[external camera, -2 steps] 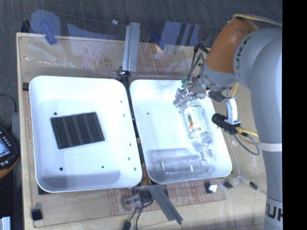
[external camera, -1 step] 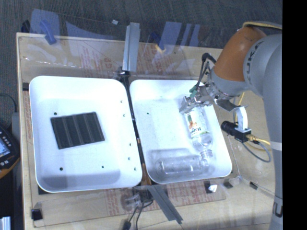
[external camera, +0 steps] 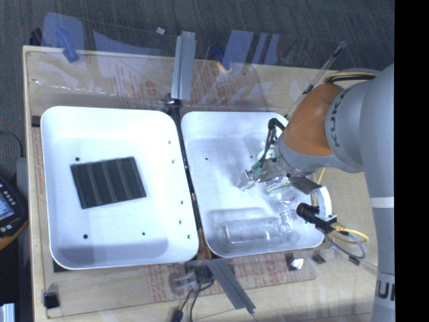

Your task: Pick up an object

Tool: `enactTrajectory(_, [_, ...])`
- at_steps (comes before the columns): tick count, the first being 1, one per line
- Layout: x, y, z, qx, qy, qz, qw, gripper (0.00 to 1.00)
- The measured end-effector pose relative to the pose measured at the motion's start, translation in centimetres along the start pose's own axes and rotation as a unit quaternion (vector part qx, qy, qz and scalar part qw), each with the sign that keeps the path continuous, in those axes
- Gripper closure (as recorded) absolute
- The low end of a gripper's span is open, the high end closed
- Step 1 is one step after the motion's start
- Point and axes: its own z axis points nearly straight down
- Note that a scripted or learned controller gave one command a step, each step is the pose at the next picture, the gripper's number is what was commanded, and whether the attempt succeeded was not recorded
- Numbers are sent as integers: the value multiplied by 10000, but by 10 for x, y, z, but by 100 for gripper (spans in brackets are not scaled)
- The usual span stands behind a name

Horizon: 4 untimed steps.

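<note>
**Grey arm low over right bin, approach stage**

Grey wrist with orange band hides most of the end effector (external camera: 268, 174), which sits low in the right bin (external camera: 208, 129), toward its right side. Whether it is spread or closed: cannot tell; nothing is visibly held.

Just below it lies a clear plastic bottle (external camera: 251, 232) on its side along the bin's near wall, hard to read against the white. Some small clear or glinting bits sit beside the tool; identity unclear.

Left bin (external camera: 60, 123) holds a dark ribbed rectangular pad (external camera: 107, 181), flat, well apart from the arm.

Judgement: step in hand is descent or grasp attempt, pickup not confirmed. Next move calls for closing on an object, then a straight lift. Transparent bottle may slip or roll.
</note>
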Motion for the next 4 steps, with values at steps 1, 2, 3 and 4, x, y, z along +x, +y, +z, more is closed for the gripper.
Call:
enactTrajectory(1, [-3, 11, -103, -18, -13, 1566, 9877, 0])
enactTrajectory(2, [-3, 11, -102, -16, -13, 1566, 9877, 0])
enactTrajectory(3, [-3, 11, -102, -16, -12, 1566, 9877, 0])
enactTrajectory(4, [-3, 11, -102, -16, -12, 1566, 9877, 0])
